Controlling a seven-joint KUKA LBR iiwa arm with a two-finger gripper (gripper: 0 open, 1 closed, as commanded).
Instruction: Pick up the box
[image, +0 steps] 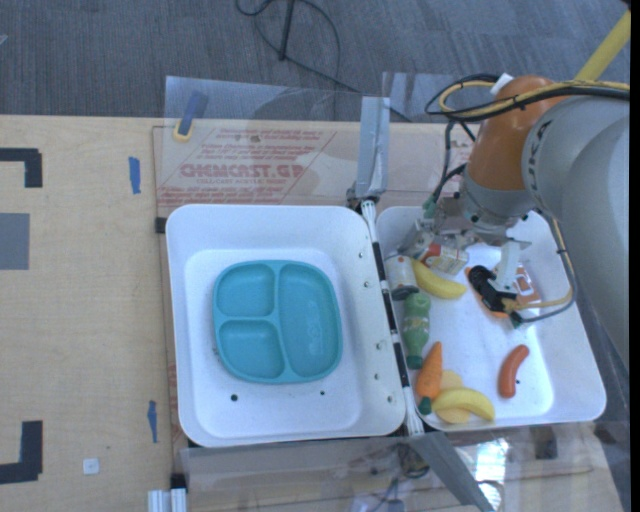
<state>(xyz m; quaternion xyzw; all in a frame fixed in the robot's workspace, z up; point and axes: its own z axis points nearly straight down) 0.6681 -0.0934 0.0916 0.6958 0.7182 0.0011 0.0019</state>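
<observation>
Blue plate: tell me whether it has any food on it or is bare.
Bare. The blue plate lies flat in the left bin, all three compartments showing plain blue.

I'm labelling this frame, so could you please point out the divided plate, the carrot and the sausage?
Blue divided plate (277, 322), camera view, on its centre ridge.
Carrot (430, 370), camera view, mid orange body.
Sausage (511, 370), camera view, middle of its length.
</observation>
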